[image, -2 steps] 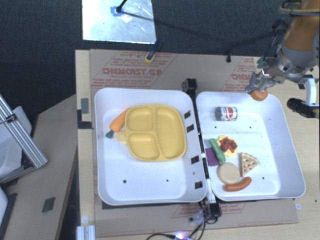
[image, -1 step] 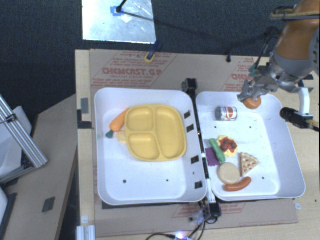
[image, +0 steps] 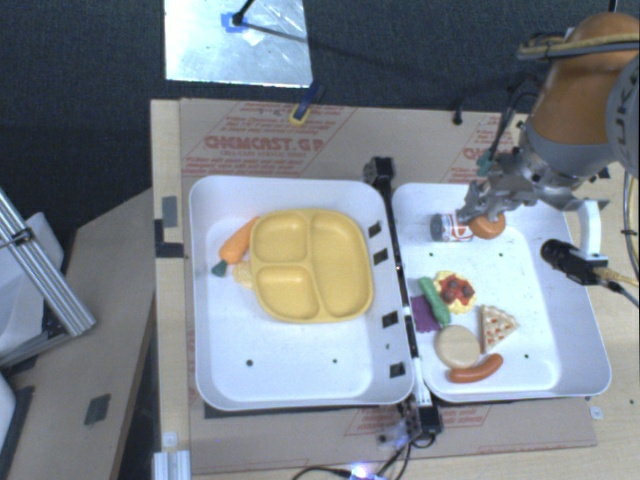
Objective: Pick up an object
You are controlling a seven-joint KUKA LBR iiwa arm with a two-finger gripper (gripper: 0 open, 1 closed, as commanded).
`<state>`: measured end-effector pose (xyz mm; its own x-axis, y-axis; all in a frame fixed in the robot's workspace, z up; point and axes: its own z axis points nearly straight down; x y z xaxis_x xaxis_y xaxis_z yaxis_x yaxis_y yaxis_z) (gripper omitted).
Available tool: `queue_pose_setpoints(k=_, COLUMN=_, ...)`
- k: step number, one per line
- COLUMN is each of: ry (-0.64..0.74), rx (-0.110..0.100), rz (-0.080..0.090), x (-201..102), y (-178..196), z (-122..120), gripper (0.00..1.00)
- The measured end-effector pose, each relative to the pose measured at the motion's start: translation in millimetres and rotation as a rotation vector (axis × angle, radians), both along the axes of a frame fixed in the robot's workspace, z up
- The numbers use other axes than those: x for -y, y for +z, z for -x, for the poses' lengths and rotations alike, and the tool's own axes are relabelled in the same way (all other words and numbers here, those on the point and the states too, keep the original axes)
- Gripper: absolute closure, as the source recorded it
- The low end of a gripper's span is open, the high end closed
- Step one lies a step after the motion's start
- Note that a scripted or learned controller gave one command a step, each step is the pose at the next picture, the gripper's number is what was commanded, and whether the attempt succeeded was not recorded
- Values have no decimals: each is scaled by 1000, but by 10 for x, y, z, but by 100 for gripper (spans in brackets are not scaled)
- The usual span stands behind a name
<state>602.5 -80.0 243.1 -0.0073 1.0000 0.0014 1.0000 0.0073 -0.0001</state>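
On the tabletop point(image: 170, 268), the left bin point(image: 215, 368) holds a yellow divided plate point(image: 305, 265) with a toy carrot point(image: 236, 240) touching its left edge. Across the black hinge strip, the right bin point(image: 570, 363) carries the loose toys: a green and purple piece point(image: 433, 305), a yellow and red toy point(image: 455, 290), a pizza slice point(image: 497, 325), a round tan disc point(image: 457, 346) and a sausage point(image: 475, 369) near the front wall. Toward the back of that bin lies a small can point(image: 448, 228) with an orange round toy point(image: 489, 227) just beside it. The tool point(image: 482, 208) is low over that pair, at or very near the orange toy. I cannot tell whether it is spread or pressed together, since its tips blur into the toys. By my judgement, the approach is done, while a secure grasp and the lift remain.
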Motion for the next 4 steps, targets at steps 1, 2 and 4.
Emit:
queue_pose_setpoints(k=1, ry=-1, rx=-3, rz=0, x=-315, y=-198, z=297, gripper=100)
queue_pose_setpoints(k=2, ry=-1, rx=-2, rz=0, x=-500, y=-193, z=574, gripper=100)
queue_pose_setpoints(k=4, ry=-6, rx=3, rz=1, x=-575, y=-83, z=468, gripper=100)
